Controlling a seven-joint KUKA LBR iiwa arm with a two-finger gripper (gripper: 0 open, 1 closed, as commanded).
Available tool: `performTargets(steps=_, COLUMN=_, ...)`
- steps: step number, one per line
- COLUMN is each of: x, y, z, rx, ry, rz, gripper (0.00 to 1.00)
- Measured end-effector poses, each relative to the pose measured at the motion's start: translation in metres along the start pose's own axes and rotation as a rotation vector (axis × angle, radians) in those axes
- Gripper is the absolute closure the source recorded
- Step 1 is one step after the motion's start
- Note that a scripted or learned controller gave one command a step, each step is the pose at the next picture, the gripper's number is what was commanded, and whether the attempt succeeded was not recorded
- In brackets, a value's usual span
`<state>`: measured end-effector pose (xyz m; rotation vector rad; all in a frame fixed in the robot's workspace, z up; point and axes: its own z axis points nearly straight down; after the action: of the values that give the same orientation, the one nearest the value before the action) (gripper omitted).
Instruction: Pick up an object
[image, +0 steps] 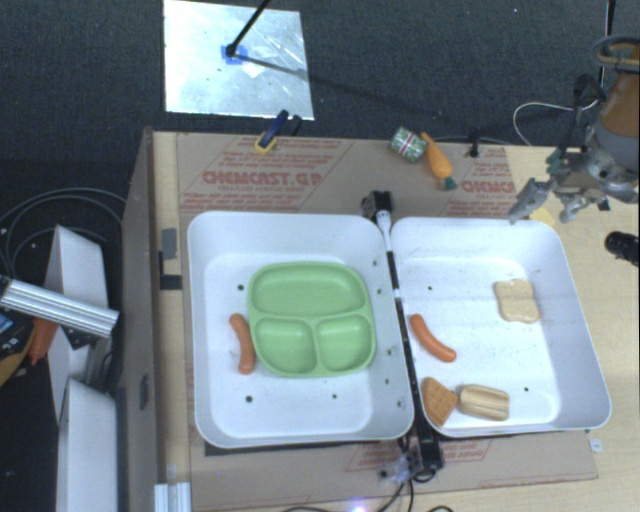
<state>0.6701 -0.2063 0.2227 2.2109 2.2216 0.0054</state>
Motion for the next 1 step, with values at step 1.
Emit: performTargets(steps=1, x=0.0006, y=-0.0515, z=0.1268, rx=0.007, ry=0.003, rz=0.003, gripper=0.0)
